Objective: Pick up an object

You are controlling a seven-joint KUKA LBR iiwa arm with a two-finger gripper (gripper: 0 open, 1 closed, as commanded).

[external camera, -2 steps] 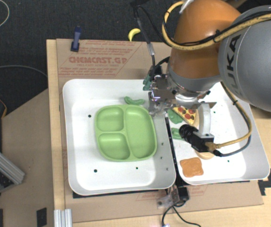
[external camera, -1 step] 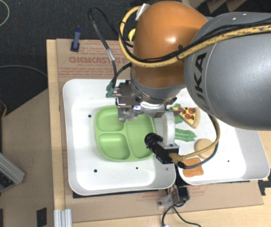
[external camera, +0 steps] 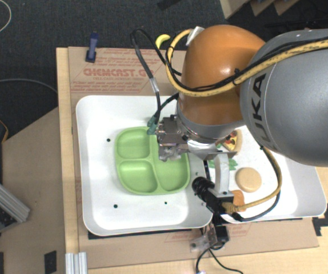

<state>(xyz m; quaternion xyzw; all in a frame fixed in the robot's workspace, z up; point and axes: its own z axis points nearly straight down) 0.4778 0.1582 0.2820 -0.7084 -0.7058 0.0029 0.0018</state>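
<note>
Two shallow white bins sit side by side on the desk (external camera: 72,153), each listed below from the near edge outward.

Item, near edge at about 6 o'clock: a small black connector (external camera: 215,236) with cabling hangs off the desk's front lip, just below the seam between the bins.

Item, left bin (external camera: 95,210): white, shallow, with a few dark specks on its floor. It carries a green divided tray (external camera: 144,170) with three compartments, lying flat near the bin's middle, toward the right wall.

Item, right bin (external camera: 307,201): largely hidden under the arm. At about 4 o'clock from the green tray lies a round tan disc (external camera: 248,180), flat on the bin floor. Just below it, a small orange piece (external camera: 238,197) sits beside a looping yellow-and-black cable. A partly hidden reddish-brown object (external camera: 231,142) shows at the arm's lower edge; I cannot tell what it is.

Item, arm: grey body with a large orange dome (external camera: 221,61), reaching in from 3 o'clock and covering the seam between the bins. Its pincer (external camera: 168,147) hangs over the right edge of the green tray, at the tray's upper right compartment. Whether its jaws stand wide or narrow I cannot tell, and nothing is seen held.

Item, far side at 11 o'clock: a brown printed cardboard sheet (external camera: 112,67) under the bins, with a small blue clip (external camera: 92,47) at its far edge.
</note>
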